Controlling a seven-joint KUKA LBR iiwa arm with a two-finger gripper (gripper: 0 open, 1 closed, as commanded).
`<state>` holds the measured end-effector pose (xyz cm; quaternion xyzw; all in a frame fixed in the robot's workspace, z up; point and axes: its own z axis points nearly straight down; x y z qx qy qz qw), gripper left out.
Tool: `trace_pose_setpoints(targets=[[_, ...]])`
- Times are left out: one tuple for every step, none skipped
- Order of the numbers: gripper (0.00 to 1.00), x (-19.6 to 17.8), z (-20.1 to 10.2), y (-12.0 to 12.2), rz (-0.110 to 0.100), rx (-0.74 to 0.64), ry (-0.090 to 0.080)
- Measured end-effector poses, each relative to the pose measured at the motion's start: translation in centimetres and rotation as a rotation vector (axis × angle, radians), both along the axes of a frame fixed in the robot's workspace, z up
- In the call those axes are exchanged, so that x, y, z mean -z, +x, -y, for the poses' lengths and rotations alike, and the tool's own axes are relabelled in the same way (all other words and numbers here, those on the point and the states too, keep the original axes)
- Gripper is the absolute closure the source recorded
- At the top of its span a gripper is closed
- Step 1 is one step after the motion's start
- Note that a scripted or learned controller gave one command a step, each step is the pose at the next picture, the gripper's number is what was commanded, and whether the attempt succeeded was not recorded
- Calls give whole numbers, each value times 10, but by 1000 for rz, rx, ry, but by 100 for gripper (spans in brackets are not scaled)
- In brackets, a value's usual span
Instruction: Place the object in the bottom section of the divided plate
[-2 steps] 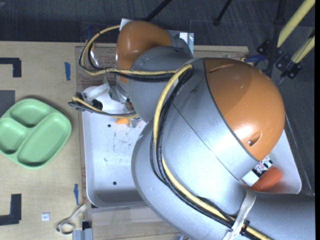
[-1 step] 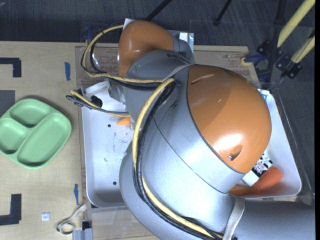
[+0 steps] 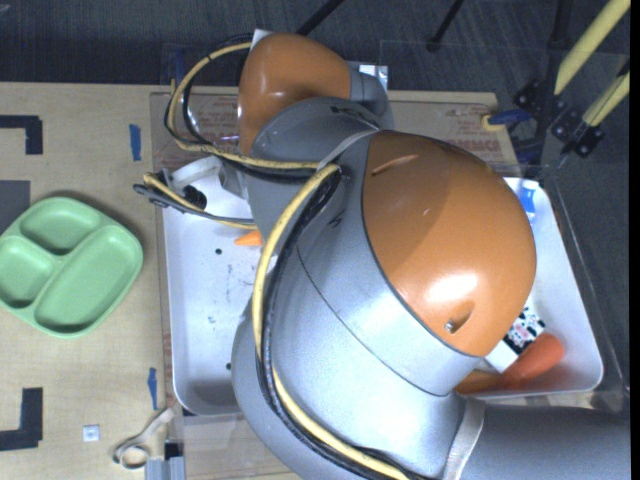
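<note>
Camera view: arm point(image 3: 400, 298) looms over both bins; we cannot tell fingers' state. Orange object point(image 3: 535, 360), likely ours, lies in right bin point(image 3: 580, 298), near corner, well apart from green plate point(image 3: 70, 263) on table point(image 3: 60, 108). We judge it light, smooth, maybe slippery; grip across middle.

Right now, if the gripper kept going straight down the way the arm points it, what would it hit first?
Hard to say: the arm hides the gripper. It bends down over the left bin, so the first contact would probably be that bin's floor, or the small orange piece showing beside the wrist. Depth is unclear.
</note>
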<state>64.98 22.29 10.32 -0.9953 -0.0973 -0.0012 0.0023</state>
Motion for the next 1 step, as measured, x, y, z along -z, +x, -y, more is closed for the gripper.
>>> trace_pose_setpoints(targets=[[100, -10, 1, 1, 0, 3, 2]])
